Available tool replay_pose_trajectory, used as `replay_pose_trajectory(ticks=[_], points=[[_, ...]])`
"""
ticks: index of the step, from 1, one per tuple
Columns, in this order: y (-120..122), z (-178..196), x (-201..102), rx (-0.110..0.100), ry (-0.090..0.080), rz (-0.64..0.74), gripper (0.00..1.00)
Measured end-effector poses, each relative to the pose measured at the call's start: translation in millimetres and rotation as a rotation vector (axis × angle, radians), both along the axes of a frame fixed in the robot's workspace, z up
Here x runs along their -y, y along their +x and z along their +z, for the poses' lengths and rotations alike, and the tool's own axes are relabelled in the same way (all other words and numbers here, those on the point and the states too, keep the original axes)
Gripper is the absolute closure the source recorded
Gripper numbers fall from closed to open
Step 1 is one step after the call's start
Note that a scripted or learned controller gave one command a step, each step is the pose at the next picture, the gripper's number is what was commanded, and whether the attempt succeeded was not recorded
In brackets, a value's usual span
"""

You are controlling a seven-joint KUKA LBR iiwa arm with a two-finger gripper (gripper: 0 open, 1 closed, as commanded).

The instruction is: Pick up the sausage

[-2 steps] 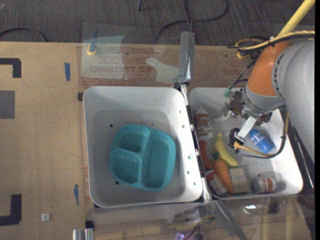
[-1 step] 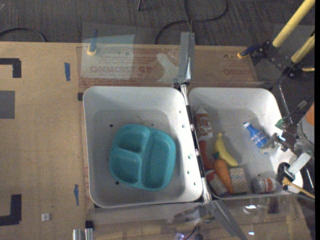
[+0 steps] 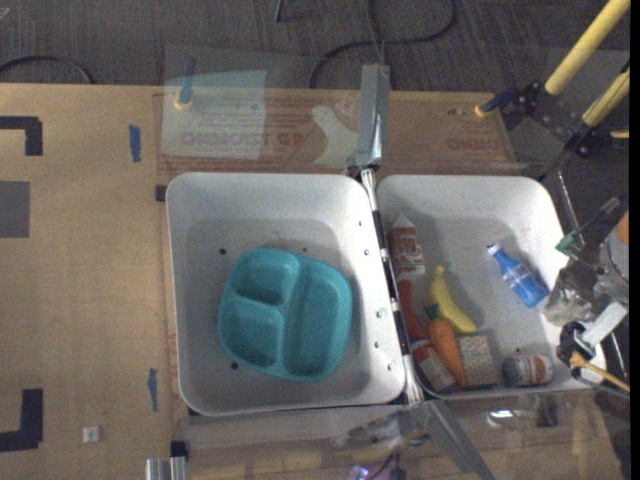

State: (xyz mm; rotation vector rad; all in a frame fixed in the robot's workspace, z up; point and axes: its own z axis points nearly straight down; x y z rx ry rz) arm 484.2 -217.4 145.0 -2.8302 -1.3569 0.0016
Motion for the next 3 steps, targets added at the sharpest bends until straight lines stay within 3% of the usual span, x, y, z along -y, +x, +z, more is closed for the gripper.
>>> replay_pose_trajectory(ticks=[1,2,3], points=[[-2.9,-56.8,-13.3,0.008,-0.003,0.255,1.00],[-1.9,-55.9,-80.9,0.012,-0.006,0.019,1.00],[-1.5,-56.6,-82.3,0.012,-0.003,0.020,0.00]])
